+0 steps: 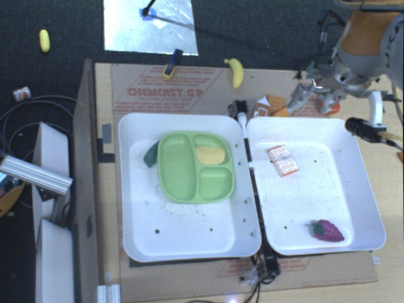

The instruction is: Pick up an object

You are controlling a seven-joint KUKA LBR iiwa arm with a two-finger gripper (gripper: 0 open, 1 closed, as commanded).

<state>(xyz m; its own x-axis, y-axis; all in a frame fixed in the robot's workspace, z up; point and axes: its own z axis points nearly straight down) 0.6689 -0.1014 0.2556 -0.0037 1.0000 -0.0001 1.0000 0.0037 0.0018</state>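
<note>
Camera view finds the arm (369, 27) at roughly two o'clock, above the far edge of the right bin (363, 169), with the gripper (315, 96) over the cardboard just outside that bin's far rim; whether it is parted or closed cannot be told from this angle, and nothing is seen in its grasp. Candidate objects in the right bin: a small red-and-white packet (282, 160) toward twelve o'clock of the bin floor, and a purple grape cluster (327, 230) toward five o'clock, well apart from each other. The left bin (136, 188) carries a green divided tray (189, 175) with a yellow piece (210, 154) in its upper-right compartment and a dark green item (151, 153) touching its nine o'clock edge. A banana (235, 72) and an orange object (275, 104) lie on the cardboard outside the bins. Risks noted: the packet looks flat and low, so a descent may close above it or slide it; the grapes look rounded and could roll from a pinch; a descent from the present position would likely strike the bin rim.
</note>
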